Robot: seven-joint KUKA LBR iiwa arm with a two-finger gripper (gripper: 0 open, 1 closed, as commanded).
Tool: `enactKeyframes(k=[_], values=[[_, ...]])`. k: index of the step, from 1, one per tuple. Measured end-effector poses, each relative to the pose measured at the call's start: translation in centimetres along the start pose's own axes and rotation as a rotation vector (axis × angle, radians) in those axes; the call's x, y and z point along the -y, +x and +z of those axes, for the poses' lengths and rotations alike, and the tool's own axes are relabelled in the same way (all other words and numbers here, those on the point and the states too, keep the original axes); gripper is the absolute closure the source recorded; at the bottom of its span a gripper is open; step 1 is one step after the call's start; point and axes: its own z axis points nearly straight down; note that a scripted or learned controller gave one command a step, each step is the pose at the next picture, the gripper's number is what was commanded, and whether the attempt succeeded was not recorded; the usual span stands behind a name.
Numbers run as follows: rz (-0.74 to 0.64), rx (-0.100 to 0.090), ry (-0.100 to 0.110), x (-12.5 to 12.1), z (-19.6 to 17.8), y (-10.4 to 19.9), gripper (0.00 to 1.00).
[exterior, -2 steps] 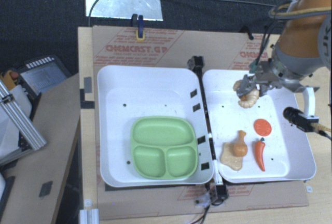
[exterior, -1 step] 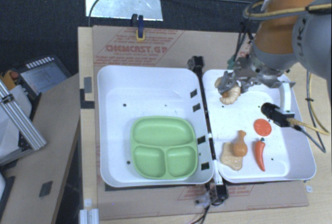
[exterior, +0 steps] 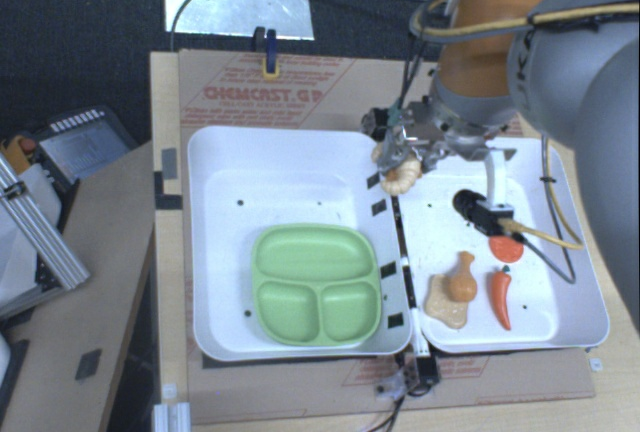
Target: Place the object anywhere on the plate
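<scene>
bin divider [exterior: 398, 255], tan curved toy [exterior: 401, 178] under gripper [exterior: 405, 156], long axis along it

One bench [exterior: 165, 250] carries two shallow white bins, a left bin [exterior: 220, 220] and a right bin [exterior: 565, 310]. There is one green plate [exterior: 300, 260], divided into three compartments, one large and two smaller. Four small food-shaped pieces can be counted, one of each kind: one pale crescent-shaped piece [exterior: 402, 178], one tan drumstick [exterior: 455, 290], one orange-red pepper [exterior: 501, 298] and one flat red round piece [exterior: 506, 248], which is partly hidden, so its kind is hard to tell.
</scene>
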Motion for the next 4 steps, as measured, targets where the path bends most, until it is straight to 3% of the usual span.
enactKeyframes(k=[1, 2, 3, 4], values=[[0.0, 0.0, -0.001, -2.7, 0.6, 5.7, 1.0], [0.001, -0.001, -0.001, -3.9, -0.3, 10.9, 1.0], [0.003, 0.001, 0.001, -5.6, 1.8, 14.4, 1.0], [0.009, 0.002, 0.0, -5.2, 0.1, 13.3, 1.0]])
